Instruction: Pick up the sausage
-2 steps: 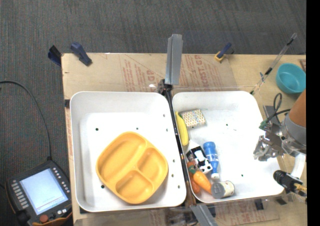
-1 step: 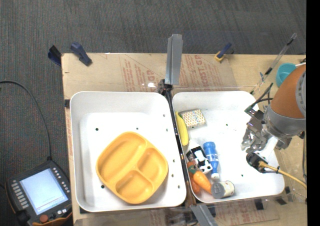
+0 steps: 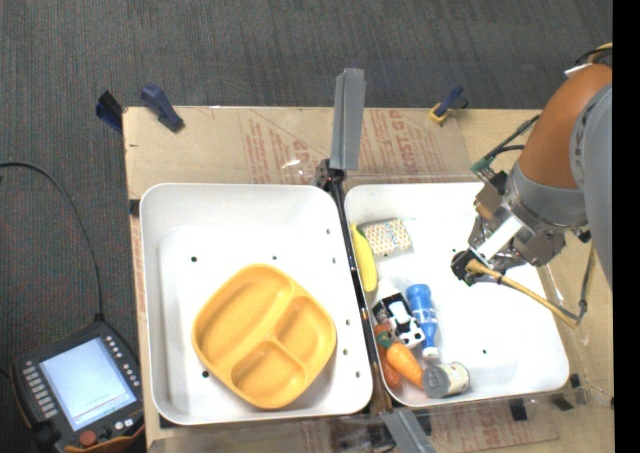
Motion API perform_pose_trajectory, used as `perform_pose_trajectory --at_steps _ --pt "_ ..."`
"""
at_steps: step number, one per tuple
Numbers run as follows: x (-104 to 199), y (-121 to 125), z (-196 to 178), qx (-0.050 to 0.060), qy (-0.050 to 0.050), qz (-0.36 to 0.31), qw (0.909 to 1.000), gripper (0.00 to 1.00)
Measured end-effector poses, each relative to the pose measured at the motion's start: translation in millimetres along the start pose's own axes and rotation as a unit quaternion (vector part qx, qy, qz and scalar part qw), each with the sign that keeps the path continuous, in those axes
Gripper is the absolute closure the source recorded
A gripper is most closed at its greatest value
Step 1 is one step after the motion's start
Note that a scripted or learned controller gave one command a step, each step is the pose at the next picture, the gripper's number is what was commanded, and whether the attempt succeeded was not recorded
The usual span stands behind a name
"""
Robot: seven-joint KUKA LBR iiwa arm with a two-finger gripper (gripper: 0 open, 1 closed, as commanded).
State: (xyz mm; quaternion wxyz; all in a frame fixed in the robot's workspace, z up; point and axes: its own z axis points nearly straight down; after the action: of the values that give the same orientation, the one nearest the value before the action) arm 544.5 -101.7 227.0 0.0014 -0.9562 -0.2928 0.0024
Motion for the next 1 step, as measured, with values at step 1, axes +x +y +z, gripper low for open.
perform_pose_trajectory --at_steps 1 --pt "8.1 16.4 50.9 0.001 -0.001 0.054 0.9985 1.0"
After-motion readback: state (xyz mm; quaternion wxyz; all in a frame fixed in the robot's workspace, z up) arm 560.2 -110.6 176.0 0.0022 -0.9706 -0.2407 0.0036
